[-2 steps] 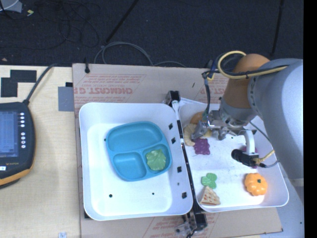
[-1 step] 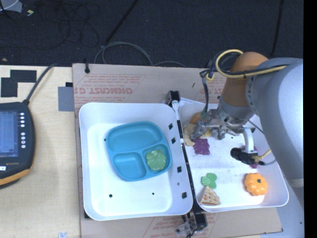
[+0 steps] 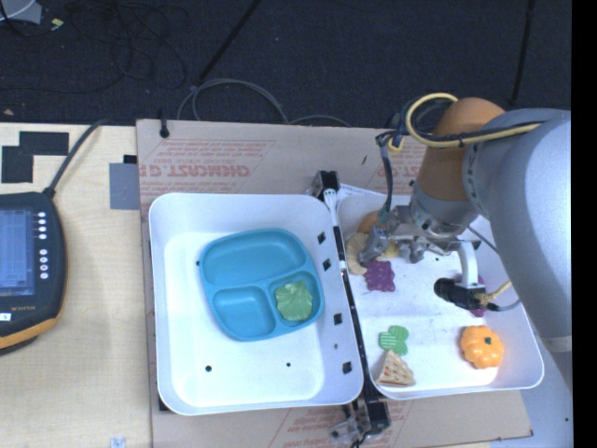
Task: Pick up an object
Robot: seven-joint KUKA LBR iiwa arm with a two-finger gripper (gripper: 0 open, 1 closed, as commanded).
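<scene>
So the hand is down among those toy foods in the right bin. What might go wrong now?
The hand sits low beside the purple grapes, close to the wall between the bins. It may bump that wall, or nudge the grapes aside rather than grip them. Something yellowish lies right by it too, so it might catch the wrong piece.

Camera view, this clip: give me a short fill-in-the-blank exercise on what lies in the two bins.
1. The blue tray lies in the ____ bin.
2. The tray compartment holding the lettuce is the one nearest the ____ bin.
3. The gripper hovers over the right bin, close to the ____ grapes.
4. The pumpkin in the right bin is ____ in colour.

Missing words: left; right; purple; orange
</scene>
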